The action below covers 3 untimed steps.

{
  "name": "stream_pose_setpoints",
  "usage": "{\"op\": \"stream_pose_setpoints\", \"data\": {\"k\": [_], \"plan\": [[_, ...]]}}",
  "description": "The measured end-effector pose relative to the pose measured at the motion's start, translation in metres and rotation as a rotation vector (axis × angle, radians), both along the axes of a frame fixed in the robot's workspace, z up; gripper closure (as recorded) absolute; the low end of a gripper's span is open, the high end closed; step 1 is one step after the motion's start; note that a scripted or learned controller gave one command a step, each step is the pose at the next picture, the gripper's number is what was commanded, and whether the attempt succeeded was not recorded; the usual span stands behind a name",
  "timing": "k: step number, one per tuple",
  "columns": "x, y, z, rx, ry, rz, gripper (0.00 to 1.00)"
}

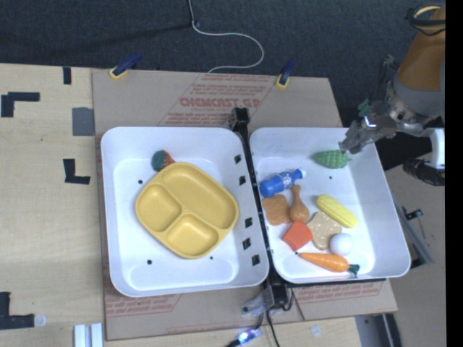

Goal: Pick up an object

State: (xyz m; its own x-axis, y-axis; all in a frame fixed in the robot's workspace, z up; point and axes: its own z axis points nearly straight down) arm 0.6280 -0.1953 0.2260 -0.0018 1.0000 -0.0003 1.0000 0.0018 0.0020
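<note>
- The arm reaches in from the right of the frame, and its hand [356, 140] sits over the upper right rim of the right bin [391, 215].
- Whether the hand is apart or together cannot be told; it shows only as a small dark shape, and nothing can be seen held in it.
- A green, leafy-looking toy vegetable [331, 159] lies just left of the hand, in the upper right part of the right bin.
- Lower in that bin, a blue bottle [279, 182] with a white cap lies on its side near the left wall.
- Beneath the bottle lie a brown bread-like piece [275, 210] and a chicken drumstick [298, 204], side by side.
- A yellow corn cob [336, 211] lies tilted to the right of the drumstick.
- Towards the bottom of the bin sit an orange-red block [296, 236], a tan slice of toast [323, 228], a white egg [340, 244] and a carrot [325, 262].
- The left bin [116, 194] holds a yellow divided plate [187, 210]; a small red and green toy [160, 159] lies at its upper left edge.
- Both bins rest on a cardboard sheet [210, 100] on the surface.
</note>
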Motion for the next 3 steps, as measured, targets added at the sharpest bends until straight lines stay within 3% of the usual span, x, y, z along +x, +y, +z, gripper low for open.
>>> {"op": "stream_pose_setpoints", "data": {"k": [3], "plan": [[-0.046,0.163,-0.006,0.003,0.006,0.005,1.00]]}}
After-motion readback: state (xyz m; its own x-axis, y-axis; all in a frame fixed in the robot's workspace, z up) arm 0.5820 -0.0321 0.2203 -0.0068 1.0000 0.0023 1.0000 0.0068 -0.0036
